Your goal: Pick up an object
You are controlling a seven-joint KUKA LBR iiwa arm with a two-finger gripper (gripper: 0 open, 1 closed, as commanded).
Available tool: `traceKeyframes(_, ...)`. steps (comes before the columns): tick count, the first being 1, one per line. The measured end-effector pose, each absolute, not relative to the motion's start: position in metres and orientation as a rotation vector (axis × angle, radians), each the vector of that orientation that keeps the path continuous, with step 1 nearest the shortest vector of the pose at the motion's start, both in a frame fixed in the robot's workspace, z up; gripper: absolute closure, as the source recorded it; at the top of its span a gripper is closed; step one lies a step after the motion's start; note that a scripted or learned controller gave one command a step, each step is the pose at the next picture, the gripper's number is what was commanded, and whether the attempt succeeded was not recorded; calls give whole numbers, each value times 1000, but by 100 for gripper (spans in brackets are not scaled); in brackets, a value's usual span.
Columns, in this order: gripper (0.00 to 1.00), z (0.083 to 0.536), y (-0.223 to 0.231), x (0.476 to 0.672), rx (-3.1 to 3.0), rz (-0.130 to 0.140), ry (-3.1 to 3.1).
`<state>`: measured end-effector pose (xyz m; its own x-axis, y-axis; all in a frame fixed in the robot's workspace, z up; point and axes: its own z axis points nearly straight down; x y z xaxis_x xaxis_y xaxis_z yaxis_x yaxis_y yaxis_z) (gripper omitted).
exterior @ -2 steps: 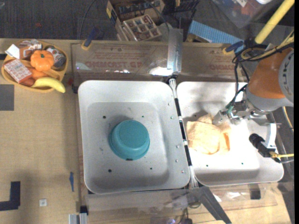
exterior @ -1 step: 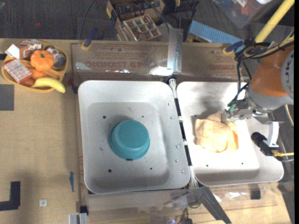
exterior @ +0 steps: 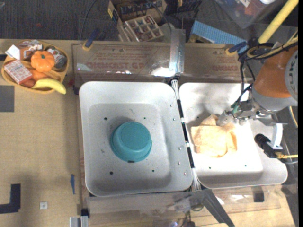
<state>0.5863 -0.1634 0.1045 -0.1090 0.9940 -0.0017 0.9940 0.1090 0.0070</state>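
Grey arm (exterior: 279, 79) with orange band comes in from the right side, wrist bent down over the right bin (exterior: 270, 171). Gripper (exterior: 235, 113) sits low in the upper middle of that bin, right at the top edge of a pale tan cloth-like object (exterior: 214, 140). Can't tell how the gripper is set, too blurred and blocked by the wrist; nothing clearly seen lifted. The tan object lies flat on the right bin's floor, left of centre, near the divider between bins, its upper right corner touching or just under the gripper. Black cable loops off the arm above the bin.

Left bin (exterior: 90, 126) holds a teal bowl (exterior: 131, 141), upside down, roughly centred, well apart from the gripper.

Further out: wooden bench (exterior: 33, 150); at its far left corner a yellow dish (exterior: 14, 77) with toy food, including an orange pumpkin (exterior: 42, 60) and a banana (exterior: 49, 84). Clutter of boxes on the floor behind the bench.
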Motion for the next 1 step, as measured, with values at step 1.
traceKeyframes(1, 0, 91, -168, 553, 2031, 15, 2380)
